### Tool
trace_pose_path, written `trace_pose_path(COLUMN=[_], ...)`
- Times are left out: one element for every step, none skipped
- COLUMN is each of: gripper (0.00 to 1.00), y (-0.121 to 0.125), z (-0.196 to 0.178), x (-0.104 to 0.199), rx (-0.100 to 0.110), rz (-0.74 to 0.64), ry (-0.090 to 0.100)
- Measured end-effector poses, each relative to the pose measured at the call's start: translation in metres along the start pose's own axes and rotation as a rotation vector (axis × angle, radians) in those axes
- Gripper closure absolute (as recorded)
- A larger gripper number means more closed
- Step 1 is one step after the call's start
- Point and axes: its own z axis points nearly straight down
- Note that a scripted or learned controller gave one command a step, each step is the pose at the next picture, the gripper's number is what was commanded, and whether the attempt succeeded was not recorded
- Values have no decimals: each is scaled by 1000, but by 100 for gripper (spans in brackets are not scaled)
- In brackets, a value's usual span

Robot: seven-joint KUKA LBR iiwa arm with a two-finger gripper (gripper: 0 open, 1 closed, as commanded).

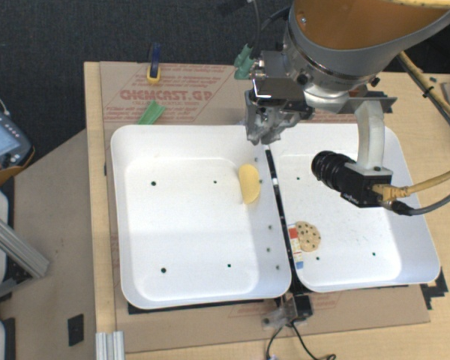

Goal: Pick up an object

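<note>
Camera view shows our end effector (265, 132) hanging above the far end of the seam between the two bins; we cannot tell its state. We see a yellow banana-like piece (249, 183) in the left bin (180, 223) near that seam, and a cookie (307, 236) in the right bin (375, 257).

The brown board (187, 88) lying on the bench under the two bins carries red print along its far edge. The large line reads roughly "CHEMCAST G.P", its last letters uncertain. Smaller red lines above and below it are too fine to read. No other writing is legible.
</note>
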Motion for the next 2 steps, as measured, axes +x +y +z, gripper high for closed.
trace_pose_path(gripper=[100, 100], y=[0, 3], z=[-10, -52], x=[1, 61], rx=[-3, -1], rz=[-1, -4], ry=[1, 3])
